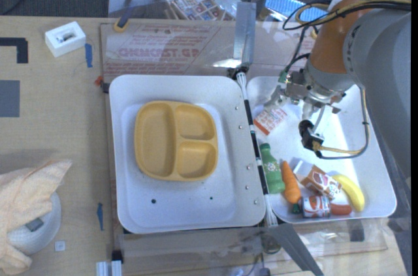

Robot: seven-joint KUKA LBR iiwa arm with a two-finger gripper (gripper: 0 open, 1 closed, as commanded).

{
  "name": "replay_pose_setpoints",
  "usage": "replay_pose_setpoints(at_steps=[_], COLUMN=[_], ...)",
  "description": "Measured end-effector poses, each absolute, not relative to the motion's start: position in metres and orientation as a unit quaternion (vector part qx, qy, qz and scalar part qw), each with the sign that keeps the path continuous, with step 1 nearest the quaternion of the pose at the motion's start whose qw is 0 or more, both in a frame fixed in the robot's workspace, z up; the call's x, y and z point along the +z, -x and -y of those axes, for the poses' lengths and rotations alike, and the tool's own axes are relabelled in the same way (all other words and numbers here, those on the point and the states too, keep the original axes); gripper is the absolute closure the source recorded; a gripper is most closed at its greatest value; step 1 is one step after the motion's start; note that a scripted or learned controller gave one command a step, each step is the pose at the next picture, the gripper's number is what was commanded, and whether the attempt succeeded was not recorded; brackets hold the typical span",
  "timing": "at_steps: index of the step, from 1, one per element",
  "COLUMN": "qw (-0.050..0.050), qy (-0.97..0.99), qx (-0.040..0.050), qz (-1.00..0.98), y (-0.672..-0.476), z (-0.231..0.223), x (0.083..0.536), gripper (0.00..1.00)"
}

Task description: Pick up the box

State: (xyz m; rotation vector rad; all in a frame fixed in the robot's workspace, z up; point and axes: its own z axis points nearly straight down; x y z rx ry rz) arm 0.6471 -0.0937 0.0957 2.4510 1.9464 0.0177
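A small white and red box [270,119] lies flat in the right bin [375,167], near its left wall. My gripper [285,97] hangs from the grey arm with the orange band [332,40], just above and to the right of the box's upper end. It is close to the box, and I cannot tell whether it touches it. Nothing visibly hangs from the gripper.
At the front of the right bin lie a green bottle [268,168], a carrot [290,182], a red-brown carton [322,182], a banana [350,193] and a can [315,206]. A black cable loop [309,135] dangles beside the box. The left bin [130,203] holds a yellow divided plate [175,139].
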Motion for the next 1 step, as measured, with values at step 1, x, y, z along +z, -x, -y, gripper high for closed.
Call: replay_pose_setpoints(at_steps=[1], qw=[0.004], qy=[-0.803], qx=[0.0077], qz=[-0.595], y=[-0.6442], z=[0.0939], x=[0.0962], gripper=[0.00])
